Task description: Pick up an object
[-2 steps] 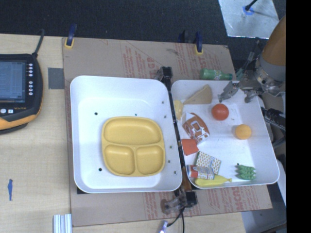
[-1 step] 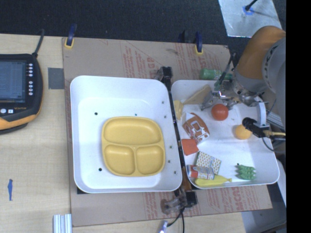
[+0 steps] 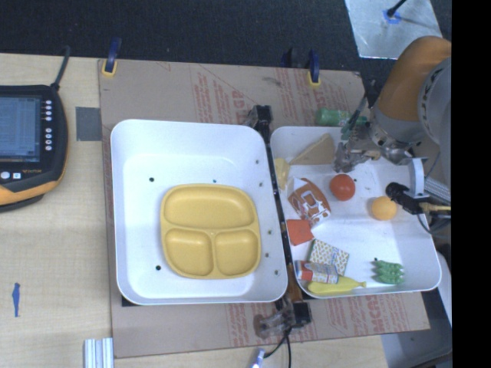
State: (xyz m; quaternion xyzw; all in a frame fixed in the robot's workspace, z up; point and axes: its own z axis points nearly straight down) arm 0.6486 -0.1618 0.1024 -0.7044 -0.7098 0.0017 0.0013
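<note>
A: Nearest the camera, at the bottom edge of the frame: a clamp (image 3: 282, 320) gripping the cardboard sheet (image 3: 192, 83) between the two bins, cable trailing off below.

B: And the pick candidates?

A: All in the right bin (image 3: 430, 255). The gripper (image 3: 349, 158) hangs at that bin's upper part, tips pointing down just above a red ball (image 3: 343, 186). My guess is the ball is the target, since it lies closest under the tips.

B: Holding anything?

A: Nothing visible between the tips. Whether the jaws are parted or closed, I cannot tell; the tool is small and dark against the bin.

B: Around the ball?

A: Just left, a brown-and-white packet (image 3: 309, 202). Upper left, a tan wedge (image 3: 314, 151) close beside the tool. To the right, well apart, an orange ball (image 3: 383, 208). Lower down: an orange-red block (image 3: 298, 231) by the divider, a patterned card (image 3: 330, 255), a small carton (image 3: 317, 274), a banana (image 3: 337, 285) along the lower wall, a green toy (image 3: 388, 271) at lower right.

B: Why so scattered?

A: Loose clutter suits a program that tries grasps, I judge. The ball has bare floor around it, an easier approach, though it may roll.

B: Left side?

A: The left bin (image 3: 138, 205) holds a yellow divided tray (image 3: 209, 230), flat, centred. At the far left of the frame, a teach pendant (image 3: 27, 144) on the bench.
</note>
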